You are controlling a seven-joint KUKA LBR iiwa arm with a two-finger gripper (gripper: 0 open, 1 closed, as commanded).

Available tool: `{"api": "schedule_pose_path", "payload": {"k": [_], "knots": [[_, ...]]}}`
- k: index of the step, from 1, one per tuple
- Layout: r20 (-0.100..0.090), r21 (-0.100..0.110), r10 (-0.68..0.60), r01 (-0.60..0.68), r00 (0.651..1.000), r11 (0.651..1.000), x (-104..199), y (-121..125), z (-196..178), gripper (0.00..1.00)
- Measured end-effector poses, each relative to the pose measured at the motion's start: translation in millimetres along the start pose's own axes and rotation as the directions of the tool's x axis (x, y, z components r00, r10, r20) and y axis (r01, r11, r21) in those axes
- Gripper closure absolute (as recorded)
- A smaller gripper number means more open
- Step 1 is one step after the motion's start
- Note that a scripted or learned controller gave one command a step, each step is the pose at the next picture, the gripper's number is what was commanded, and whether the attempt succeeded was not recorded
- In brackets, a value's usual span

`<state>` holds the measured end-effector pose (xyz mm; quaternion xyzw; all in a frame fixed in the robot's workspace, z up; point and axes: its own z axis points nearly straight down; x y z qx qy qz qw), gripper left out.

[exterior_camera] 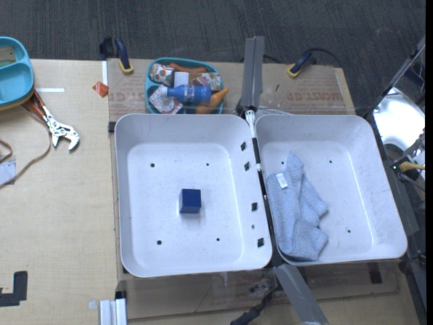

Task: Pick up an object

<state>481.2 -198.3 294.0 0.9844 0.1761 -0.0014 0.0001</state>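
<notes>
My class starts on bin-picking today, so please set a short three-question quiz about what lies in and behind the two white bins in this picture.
1. True or false: the blue block lies in the same bin as the grey cloth.
2. Which bin holds the grey cloth? A) the left bin B) the right bin C) neither
3. Fill in: the small teal tub of mixed items stands behind the ____ bin.

Key
1. False: the block lies alone in the left bin, the cloth in the right.
2. B
3. left
</notes>
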Motion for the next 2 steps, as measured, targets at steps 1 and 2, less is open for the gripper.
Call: {"api": "schedule_pose_path", "payload": {"k": [1,2], "knots": [[0.002,0.001,0.077,-0.077,0.997,0.997,87.4,-5.6,52.6,0.0],[0.002,0.001,0.15,-0.15,0.989,0.989,87.2,36.6,65.7,0.0]]}}
